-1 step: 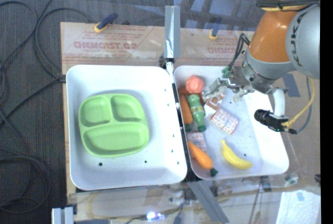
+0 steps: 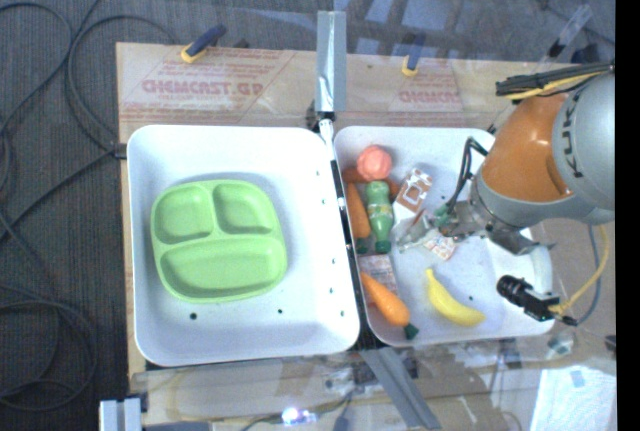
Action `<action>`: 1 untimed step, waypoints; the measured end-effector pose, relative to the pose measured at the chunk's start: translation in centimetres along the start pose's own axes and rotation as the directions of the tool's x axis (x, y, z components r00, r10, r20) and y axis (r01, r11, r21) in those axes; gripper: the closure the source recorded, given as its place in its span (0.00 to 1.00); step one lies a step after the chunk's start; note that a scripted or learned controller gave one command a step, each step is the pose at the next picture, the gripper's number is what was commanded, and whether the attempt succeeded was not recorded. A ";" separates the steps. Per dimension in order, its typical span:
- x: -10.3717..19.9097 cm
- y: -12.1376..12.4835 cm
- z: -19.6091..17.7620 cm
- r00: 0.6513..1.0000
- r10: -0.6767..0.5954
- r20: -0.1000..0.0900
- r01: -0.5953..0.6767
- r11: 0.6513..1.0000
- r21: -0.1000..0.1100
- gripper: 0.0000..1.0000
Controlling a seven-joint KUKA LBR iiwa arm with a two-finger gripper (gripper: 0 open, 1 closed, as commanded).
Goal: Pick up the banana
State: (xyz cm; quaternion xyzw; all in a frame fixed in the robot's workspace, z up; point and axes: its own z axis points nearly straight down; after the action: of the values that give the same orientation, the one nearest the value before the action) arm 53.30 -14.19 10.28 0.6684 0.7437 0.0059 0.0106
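While the grey arm (image 2: pixel 560 159) with its orange band reaches in from the right over the right bin (image 2: pixel 470 144), its gripper (image 2: pixel 440 224) hangs low above the middle of that bin, and whether it is open or closed cannot be told from this slanted view. Far off to the gripper's left sits the left bin (image 2: pixel 145 319), which holds a green divided plate (image 2: pixel 220 239) with three compartments. Nearer, just left of the gripper, a green bottle (image 2: pixel 379 214) lies along the bin's left side, with a long orange carrot (image 2: pixel 356 209) beside it against the wall. Below and to the left of the gripper lies a second carrot (image 2: pixel 386 300), close to the bin's front edge. The banana (image 2: pixel 448 300) lies just below the gripper, apart from it, flat on the bin floor and curving toward the front right. Up and left of the gripper rests a small pink round fruit (image 2: pixel 374 162), and between that fruit and the gripper lies a small white and orange packet (image 2: pixel 414 189).
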 end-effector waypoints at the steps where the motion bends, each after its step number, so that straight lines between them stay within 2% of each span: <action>1: 0.5 -3.6 0.4 0.982 -0.187 0.015 0.187 0.982 -0.017 0.00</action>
State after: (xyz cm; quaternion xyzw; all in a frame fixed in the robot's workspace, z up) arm 49.67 -14.06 9.83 0.5956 0.8030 0.0074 0.0223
